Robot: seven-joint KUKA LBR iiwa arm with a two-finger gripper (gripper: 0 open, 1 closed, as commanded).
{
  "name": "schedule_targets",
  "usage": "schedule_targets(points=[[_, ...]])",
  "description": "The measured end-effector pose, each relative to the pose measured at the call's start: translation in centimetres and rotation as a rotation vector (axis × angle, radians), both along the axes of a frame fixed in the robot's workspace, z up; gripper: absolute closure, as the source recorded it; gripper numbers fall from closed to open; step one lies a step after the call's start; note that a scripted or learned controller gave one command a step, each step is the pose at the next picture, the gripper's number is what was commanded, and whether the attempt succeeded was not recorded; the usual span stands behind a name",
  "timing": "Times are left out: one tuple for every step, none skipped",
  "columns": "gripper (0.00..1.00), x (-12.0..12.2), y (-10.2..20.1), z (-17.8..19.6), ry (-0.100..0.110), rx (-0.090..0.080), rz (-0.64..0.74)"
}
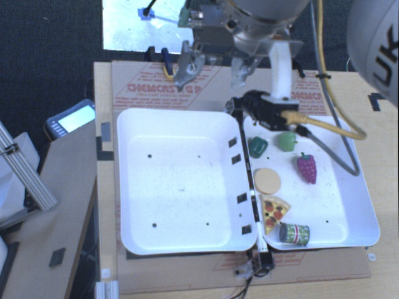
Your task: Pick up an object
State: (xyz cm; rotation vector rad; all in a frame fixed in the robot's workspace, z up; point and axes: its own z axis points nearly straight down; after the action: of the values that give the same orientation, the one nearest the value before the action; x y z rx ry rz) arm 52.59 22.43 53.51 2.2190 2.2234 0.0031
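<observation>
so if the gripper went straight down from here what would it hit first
Probably the cardboard sheet behind the left bin, or that bin's back rim. The gripper hangs above that spot, fingers down, but depth is unclear.

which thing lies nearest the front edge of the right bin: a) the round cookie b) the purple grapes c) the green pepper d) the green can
d, the green can lies on its side by the right bin's front rim, just past the pizza slice.
</observation>
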Motion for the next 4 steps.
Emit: schedule_targets(points=[[0.00, 0.00, 0.00, 0.00, 0.000, 0.000, 0.000], [0.00, 0.00, 0.00, 0.00, 0.000, 0.000, 0.000], [0.00, 0.00, 0.00, 0.00, 0.000, 0.000, 0.000], [0.00, 0.00, 0.00, 0.00, 0.000, 0.000, 0.000]])
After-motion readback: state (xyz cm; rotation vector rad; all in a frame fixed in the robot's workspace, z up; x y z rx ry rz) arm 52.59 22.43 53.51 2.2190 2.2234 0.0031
